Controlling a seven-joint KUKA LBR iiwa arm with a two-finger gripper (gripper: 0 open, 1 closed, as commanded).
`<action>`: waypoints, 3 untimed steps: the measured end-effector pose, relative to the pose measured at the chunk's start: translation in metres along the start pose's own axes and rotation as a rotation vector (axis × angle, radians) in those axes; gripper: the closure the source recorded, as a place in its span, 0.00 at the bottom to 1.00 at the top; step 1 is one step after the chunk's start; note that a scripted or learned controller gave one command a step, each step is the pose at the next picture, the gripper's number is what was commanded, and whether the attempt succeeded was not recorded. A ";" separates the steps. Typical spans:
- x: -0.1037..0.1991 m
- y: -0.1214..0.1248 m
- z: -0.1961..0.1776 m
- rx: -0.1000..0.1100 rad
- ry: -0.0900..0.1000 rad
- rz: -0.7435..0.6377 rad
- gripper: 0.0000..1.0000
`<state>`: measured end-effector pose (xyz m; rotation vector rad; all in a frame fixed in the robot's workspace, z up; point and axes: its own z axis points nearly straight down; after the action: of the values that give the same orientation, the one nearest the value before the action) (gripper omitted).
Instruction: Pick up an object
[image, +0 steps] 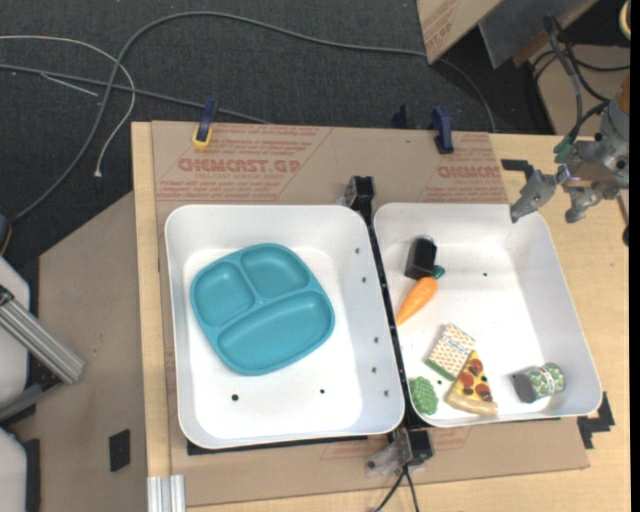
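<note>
From my feed both bins (500, 240) look like smooth matt white plastic. The blue plate (262, 307) is plastic too, slightly glossy. The surface (300, 165) is covered in printed brown cardboard, matt. The claw (555, 195) reads as dull grey metal. The carrot (417, 298) looks like smooth plastic.

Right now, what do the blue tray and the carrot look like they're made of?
The blue tray looks like moulded plastic: uniform teal colour, smooth rounded dividers, soft sheen. The carrot seems a toy, probably plastic or rubber, given its flat, even orange; the picture is too small to settle which.
</note>
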<state>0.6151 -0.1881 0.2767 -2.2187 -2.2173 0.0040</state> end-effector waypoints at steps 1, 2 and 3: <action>0.000 0.001 -0.003 -0.005 -0.001 -0.001 0.00; 0.004 -0.004 0.054 -0.004 -0.001 -0.001 0.00; -0.002 0.002 0.102 0.001 0.000 0.000 0.00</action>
<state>0.6164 -0.1898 0.1747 -2.2179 -2.2176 0.0046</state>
